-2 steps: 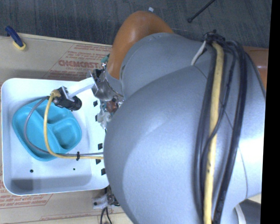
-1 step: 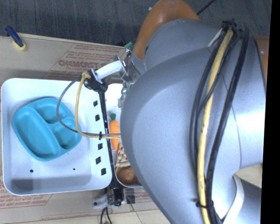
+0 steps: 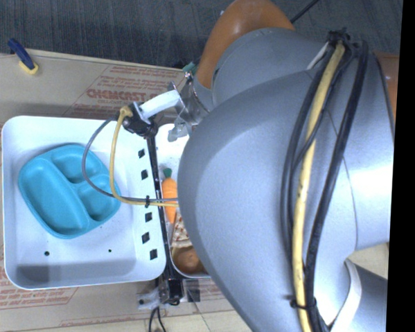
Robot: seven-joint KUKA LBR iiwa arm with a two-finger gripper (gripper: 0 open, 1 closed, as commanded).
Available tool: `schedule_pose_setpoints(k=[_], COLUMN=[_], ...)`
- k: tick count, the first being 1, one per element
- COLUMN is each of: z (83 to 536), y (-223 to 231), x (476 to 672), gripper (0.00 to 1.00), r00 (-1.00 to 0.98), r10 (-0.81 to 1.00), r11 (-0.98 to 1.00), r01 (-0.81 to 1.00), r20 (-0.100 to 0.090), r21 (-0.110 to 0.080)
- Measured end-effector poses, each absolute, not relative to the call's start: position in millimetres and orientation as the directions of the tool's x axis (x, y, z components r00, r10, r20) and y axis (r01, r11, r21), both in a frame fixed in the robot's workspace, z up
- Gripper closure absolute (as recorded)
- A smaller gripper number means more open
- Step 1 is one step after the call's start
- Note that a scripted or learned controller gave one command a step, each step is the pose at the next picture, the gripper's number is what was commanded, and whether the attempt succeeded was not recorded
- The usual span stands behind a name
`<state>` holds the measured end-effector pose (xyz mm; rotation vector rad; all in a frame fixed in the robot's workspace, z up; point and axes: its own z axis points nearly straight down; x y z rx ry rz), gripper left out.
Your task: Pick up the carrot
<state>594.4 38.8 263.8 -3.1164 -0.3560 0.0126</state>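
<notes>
The grey arm (image 3: 283, 180) is the biggest thing here, its rounded body covering the right half of the view and most of the right bin, with an orange band (image 3: 236, 24) at its upper end and a bundle of black and yellow cables (image 3: 315, 167) running down its side. Beneath it lies the bench (image 3: 94, 86), covered by brown printed cardboard. The left white bin (image 3: 22, 256) sits fully in sight, and a blue divided tray (image 3: 64, 189) lies in its left part, tilted a little, touching nothing else. A thin loop of yellow and grey cable (image 3: 113, 171) arcs over this bin from a black fitting near the top of the shared wall between the bins. The right bin (image 3: 168, 142) shows as a narrow strip just past that wall. The carrot (image 3: 169, 190) lies in that strip, close beside the dividing wall, partly covered by the arm. Lower in the same strip a brown rounded item (image 3: 183, 259) peeks out. The pincer is hidden behind the arm, so whether it is spread or pressed together cannot be told.
</notes>
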Motion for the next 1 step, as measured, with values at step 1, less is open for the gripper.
schedule_pose_setpoints(k=[1], z=[258.9], y=[-17.7], x=[495.6], gripper=[0.00], r00=[0.939], r10=[0.345], r11=[-0.939], r01=[0.344], r20=[-0.008], r21=[-0.009])
